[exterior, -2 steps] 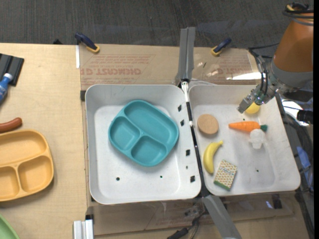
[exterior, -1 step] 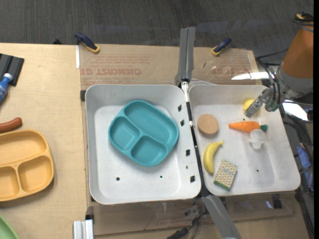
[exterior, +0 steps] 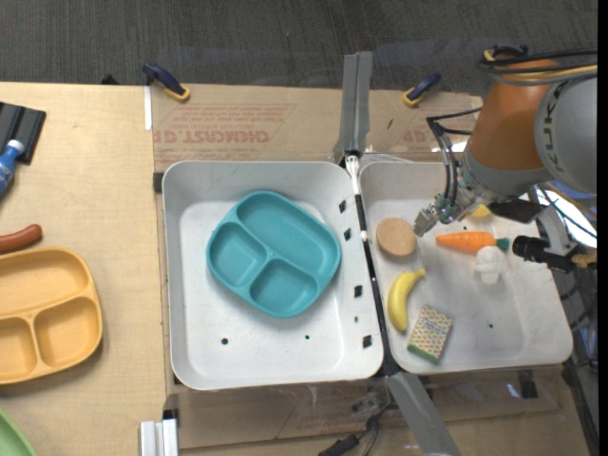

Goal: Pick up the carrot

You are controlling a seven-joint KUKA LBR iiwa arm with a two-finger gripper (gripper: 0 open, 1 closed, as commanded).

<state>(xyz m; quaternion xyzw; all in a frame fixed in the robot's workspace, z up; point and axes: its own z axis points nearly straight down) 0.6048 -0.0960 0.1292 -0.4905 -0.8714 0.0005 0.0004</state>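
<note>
Wooden bench [exterior: 85, 169] bears two white bins [exterior: 180, 283] above grey carpet [exterior: 285, 17].

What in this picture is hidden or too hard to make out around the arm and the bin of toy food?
- Gripper, camera view: small and partly under the arm's orange band; its state is unreadable.
- Yellow object behind the carrot: mostly covered by the arm.
- White item below the carrot: too blurred to identify.
- Small box: print too small to read.
- Orange tray: cut off by the left edge.
</note>
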